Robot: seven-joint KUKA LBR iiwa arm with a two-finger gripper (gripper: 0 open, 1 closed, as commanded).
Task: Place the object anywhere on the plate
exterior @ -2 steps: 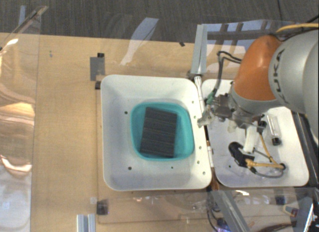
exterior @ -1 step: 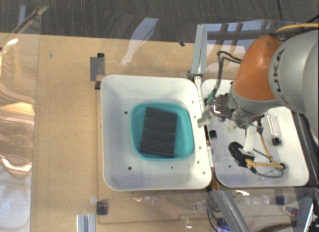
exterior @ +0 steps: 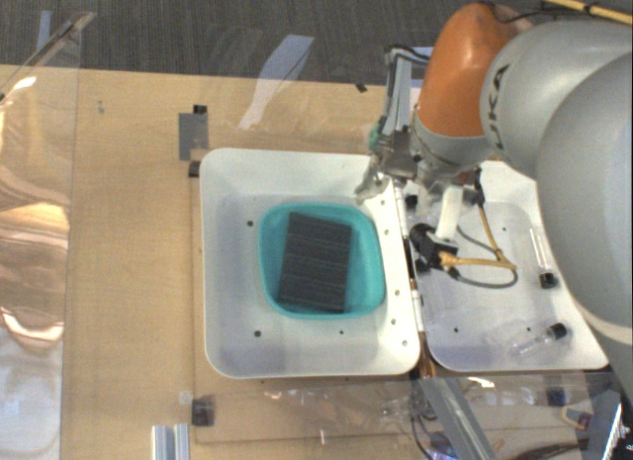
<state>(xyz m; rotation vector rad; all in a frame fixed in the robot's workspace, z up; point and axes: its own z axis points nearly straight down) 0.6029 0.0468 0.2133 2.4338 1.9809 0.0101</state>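
Block [exterior: 316, 262] on the plate [exterior: 270, 250]
Gripper [exterior: 374, 183] (its grip, I cannot tell) hangs apart, past the plate's far right corner.

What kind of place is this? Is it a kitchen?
Most likely a robot testing lab, not a kitchen. A big grey and orange robot arm leans over a wooden bench holding a white bin, where a dark ribbed block lies on a teal plate.

On the wooden bench [exterior: 119, 250], a left white bin [exterior: 226, 280] and a right white bin [exterior: 490, 344] stand side by side mid-frame, the latter holding small, clear, dark-tipped items: an upper tube [exterior: 540, 255] and a lower tube [exterior: 534, 341].
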